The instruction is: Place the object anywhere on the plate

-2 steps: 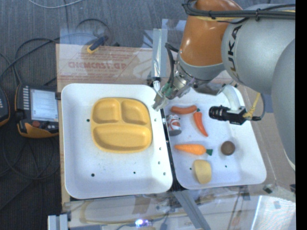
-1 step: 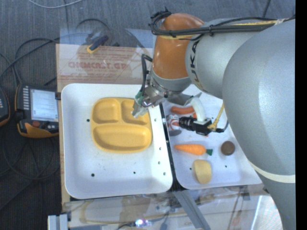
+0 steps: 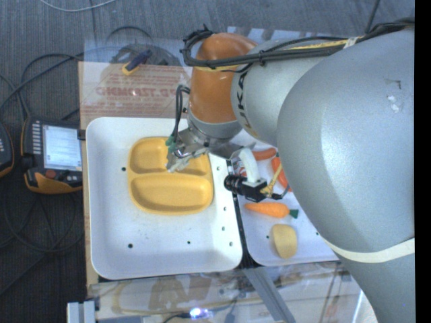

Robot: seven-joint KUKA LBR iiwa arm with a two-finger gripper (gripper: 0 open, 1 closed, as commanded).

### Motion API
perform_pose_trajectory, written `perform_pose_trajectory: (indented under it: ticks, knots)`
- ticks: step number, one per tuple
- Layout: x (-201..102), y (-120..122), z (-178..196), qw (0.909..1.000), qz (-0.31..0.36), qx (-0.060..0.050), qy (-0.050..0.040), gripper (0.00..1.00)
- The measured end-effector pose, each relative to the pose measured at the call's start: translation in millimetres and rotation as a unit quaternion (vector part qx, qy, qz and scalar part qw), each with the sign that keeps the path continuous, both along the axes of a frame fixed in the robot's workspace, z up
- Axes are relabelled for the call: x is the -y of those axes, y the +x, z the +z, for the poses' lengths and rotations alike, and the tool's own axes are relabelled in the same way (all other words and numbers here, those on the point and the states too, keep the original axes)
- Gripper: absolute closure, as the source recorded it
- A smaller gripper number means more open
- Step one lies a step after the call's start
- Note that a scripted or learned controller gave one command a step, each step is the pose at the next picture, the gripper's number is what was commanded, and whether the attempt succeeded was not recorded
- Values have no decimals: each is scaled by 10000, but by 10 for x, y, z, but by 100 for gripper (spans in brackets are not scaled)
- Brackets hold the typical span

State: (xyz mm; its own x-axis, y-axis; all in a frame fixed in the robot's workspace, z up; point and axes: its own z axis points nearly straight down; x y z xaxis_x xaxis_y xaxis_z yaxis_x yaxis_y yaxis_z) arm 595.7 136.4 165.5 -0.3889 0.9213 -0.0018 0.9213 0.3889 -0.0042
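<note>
A yellow plate (image 3: 165, 195) with divided compartments lies in the left white bin (image 3: 111, 244). My gripper (image 3: 178, 158) hangs over the plate's upper right part, close to its divider ridge. I see nothing clearly held in it. In the right bin (image 3: 315, 247) lie an orange carrot (image 3: 268, 210) with a green top, a pale yellow rounded piece (image 3: 284, 240), and a red-orange piece (image 3: 264, 154), partly hidden by the arm.
The big grey arm (image 3: 337, 133) covers most of the right bin. A cardboard sheet (image 3: 128, 94) lies behind the left bin. A pendant with a screen (image 3: 55, 155) and cables sit on the floor to the left.
</note>
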Motion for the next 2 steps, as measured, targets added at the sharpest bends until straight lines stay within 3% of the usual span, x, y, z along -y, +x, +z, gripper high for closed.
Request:
perform_pose_trajectory:
  ticks: [1, 2]
  knots:
    - [468, 107, 182, 9933, 1158, 10, -7, 100]
    - [323, 647, -345, 9984, 572, 9, 5, 100]
